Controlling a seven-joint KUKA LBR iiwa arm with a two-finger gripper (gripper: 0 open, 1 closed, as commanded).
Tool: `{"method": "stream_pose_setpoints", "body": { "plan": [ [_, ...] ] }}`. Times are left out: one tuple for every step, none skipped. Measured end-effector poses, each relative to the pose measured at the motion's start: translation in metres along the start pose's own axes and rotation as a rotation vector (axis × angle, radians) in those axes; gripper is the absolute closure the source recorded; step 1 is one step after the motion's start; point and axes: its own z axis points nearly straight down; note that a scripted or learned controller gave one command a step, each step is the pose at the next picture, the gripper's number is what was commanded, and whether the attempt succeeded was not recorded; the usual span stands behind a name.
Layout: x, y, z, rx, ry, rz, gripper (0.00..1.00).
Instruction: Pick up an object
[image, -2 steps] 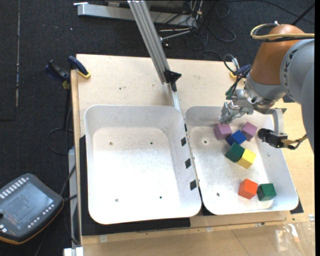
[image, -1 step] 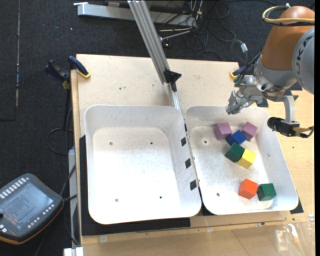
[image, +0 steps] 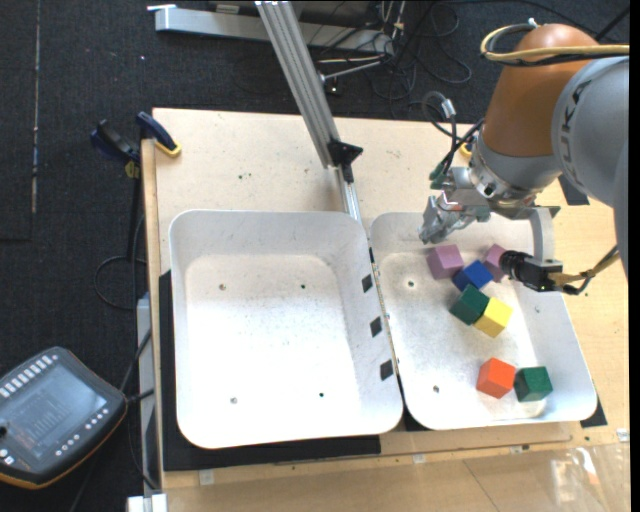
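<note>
In the right bin (image: 560, 395), the gripper (image: 436, 232) hovers just above the purple block (image: 445, 260) at the cluster's far edge, grip state impossible to tell, so descending squarely astride it, clear of the blue block (image: 476, 274), seems wise.

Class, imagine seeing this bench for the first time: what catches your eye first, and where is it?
The grey arm with its orange band looms at upper right, its gripper just above a purple block. Bright blocks cluster in the right bin: blue, yellow, orange.
</note>
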Motion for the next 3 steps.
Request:
{"method": "stream_pose_setpoints", "body": {
  "plan": [
    [0.062,-0.009,-0.002,0.001,0.001,-0.002,1.0],
    [0.105,-0.022,0.003,0.002,0.0,0.0,1.0],
    [0.152,-0.036,-0.007,0.0,0.001,-0.001,1.0]
  ]
}}
